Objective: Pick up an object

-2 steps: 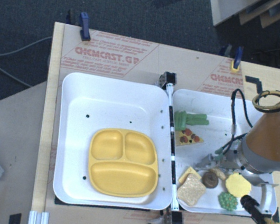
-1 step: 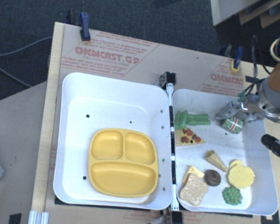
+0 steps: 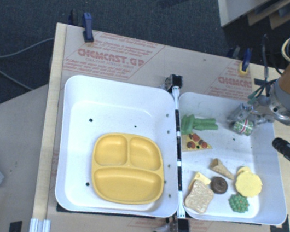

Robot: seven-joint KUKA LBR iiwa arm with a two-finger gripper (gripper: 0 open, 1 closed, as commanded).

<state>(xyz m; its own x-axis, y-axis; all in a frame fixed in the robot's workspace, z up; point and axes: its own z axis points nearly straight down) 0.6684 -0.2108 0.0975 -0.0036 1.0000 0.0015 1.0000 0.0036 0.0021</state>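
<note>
Camera view looks down on the worktop (image 3: 49,123) with two white bins, and the yellow divided plate (image 3: 127,168) in the left bin (image 3: 82,96) serves as the landmark. To the right of the plate, past the wall where the bins meet, the right bin (image 3: 272,179) holds toy food: green beans (image 3: 198,123), a pizza slice (image 3: 197,143), a yellow round piece (image 3: 248,184), a brown disc (image 3: 219,185), a slice of bread (image 3: 199,197) and a small green broccoli (image 3: 238,203). Farther right and up from the plate, the hand (image 3: 242,123) hangs low over that bin's far corner, by a small green and white object (image 3: 243,127); whether it is spread or closed cannot be told. These pieces look light, stiff and smooth, so likely slippery. The beans, lying well apart from the rest, seem the easiest pick, taken across their narrow width.
</note>
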